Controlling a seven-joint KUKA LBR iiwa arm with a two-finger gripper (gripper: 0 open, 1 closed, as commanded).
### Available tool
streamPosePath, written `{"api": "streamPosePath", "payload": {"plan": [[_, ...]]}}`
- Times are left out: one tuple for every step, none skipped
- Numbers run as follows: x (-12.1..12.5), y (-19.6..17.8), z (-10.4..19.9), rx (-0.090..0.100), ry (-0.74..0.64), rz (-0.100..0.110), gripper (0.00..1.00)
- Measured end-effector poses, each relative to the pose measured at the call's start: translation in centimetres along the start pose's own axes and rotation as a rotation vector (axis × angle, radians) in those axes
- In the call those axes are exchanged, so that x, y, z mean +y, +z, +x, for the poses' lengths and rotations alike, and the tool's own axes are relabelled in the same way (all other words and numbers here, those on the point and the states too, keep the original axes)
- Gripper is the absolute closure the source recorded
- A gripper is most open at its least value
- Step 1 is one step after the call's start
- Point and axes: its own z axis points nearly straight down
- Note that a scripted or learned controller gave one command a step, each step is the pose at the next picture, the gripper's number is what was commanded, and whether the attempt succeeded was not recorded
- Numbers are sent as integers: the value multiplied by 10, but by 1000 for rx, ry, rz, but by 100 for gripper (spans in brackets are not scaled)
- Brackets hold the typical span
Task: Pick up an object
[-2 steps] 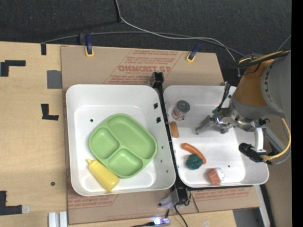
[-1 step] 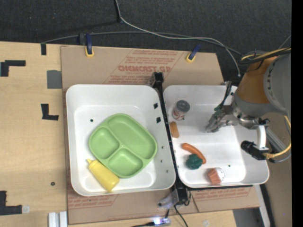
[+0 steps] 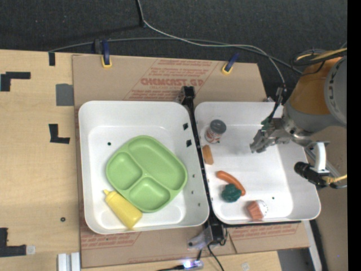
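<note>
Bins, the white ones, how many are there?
2. The left bin holds a green plate and a yellow bottle; the right bin sits beside it, under the gripper.

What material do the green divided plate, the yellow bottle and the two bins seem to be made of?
The green divided plate looks like moulded plastic: one even colour, soft rounded compartments, a dull sheen. The yellow bottle also looks plastic, smooth and opaque, probably a toy squeeze bottle. The left bin and right bin seem to be thin white plastic with rounded corners and a slight gloss, though coated metal cannot be excluded.
</note>
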Motion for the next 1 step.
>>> {"api": "streamPosePath", "payload": {"plan": [[5, -45, -5, -1, 0, -1, 100]]}}
